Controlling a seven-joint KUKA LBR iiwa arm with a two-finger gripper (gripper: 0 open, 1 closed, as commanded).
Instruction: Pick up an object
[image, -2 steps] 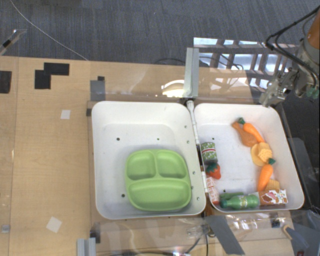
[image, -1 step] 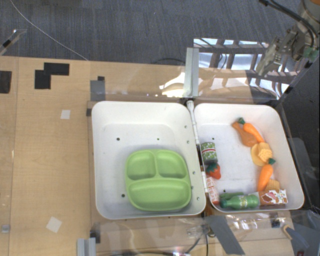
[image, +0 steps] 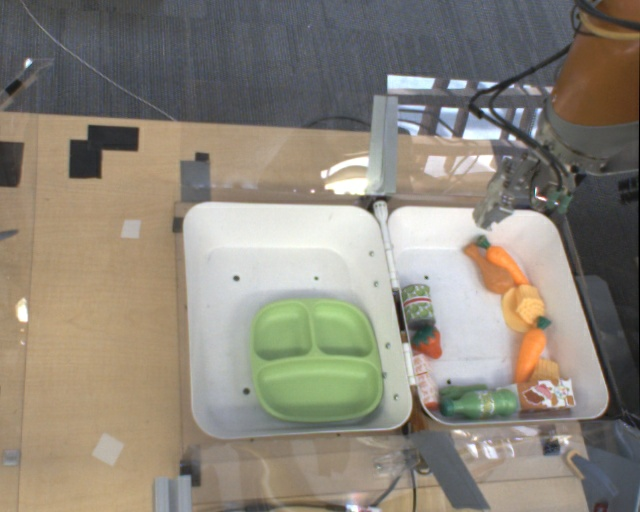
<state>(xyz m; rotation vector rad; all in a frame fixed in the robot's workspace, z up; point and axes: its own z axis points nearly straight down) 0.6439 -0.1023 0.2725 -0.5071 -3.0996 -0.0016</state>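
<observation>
Gripper (image: 495, 212) hangs with nothing visibly held; we cannot tell its opening. Just below it, the carrot (image: 497, 264) lies diagonally, green top pointing toward it.

No lettering, number or brand can be read anywhere. The small can (image: 416, 303) by the divider of the right bin (image: 470, 300) carries a green and white label, the green bottle (image: 479, 402) a paler band, and the small carton (image: 548, 394) at that bin's near edge red and white print, but all of it is too small and blurred to make out.
</observation>
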